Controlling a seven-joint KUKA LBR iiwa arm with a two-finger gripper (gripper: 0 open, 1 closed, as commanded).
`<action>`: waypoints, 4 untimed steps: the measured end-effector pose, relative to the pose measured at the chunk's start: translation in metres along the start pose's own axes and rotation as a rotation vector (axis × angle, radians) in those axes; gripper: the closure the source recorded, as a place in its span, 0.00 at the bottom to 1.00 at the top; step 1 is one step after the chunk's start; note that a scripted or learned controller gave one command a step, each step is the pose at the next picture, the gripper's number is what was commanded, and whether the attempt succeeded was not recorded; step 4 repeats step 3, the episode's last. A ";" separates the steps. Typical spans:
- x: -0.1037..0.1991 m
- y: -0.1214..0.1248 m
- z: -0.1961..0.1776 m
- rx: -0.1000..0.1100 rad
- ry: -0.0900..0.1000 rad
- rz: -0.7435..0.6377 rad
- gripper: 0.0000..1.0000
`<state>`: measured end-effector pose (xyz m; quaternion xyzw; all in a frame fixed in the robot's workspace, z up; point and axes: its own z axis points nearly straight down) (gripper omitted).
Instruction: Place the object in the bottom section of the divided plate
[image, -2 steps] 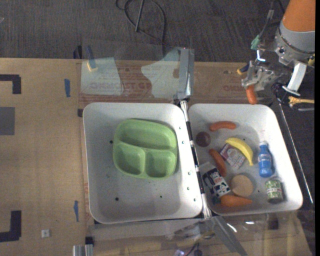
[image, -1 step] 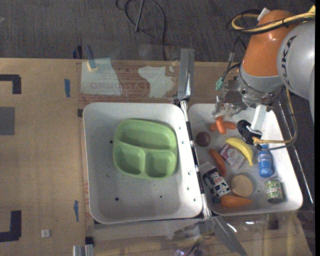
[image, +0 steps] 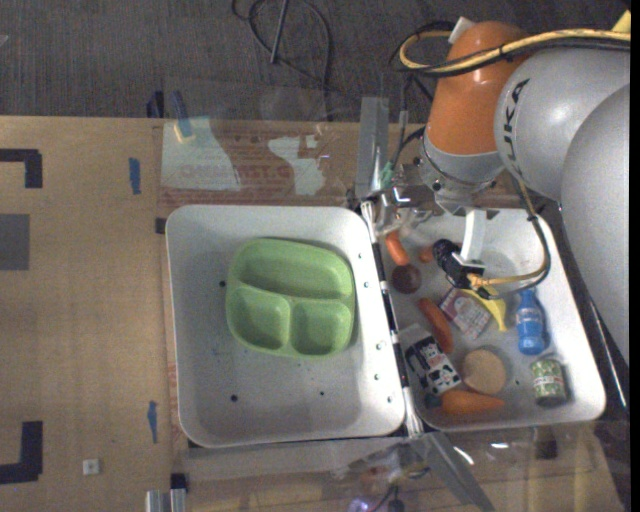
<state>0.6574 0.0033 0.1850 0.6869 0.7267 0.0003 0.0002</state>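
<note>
A green divided plate (image: 290, 262) lies in the left bin (image: 200, 380), with one wide section toward the back and two smaller ones toward the front; nothing lies in it. My gripper (image: 402, 212) hangs over the back left corner of the right bin (image: 585, 385), close to the wall between the bins. Just below it lie a short orange carrot piece (image: 398, 250) and a dark round fruit (image: 405, 278). The wrist hides its tips, and I see no object in them.
The right bin also holds a longer carrot (image: 436, 322), a snack packet (image: 466, 310), a banana (image: 492, 302), a blue bottle (image: 529, 322), a green can (image: 547, 380), a round brown disc (image: 484, 370), a cow-patterned carton (image: 432, 365) and an orange vegetable (image: 470, 403).
</note>
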 end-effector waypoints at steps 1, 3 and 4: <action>0.057 0.013 0.000 -0.003 0.000 -0.220 1.00; 0.114 0.004 0.053 0.000 0.001 -0.366 0.00; 0.114 0.004 0.053 0.000 0.001 -0.366 0.00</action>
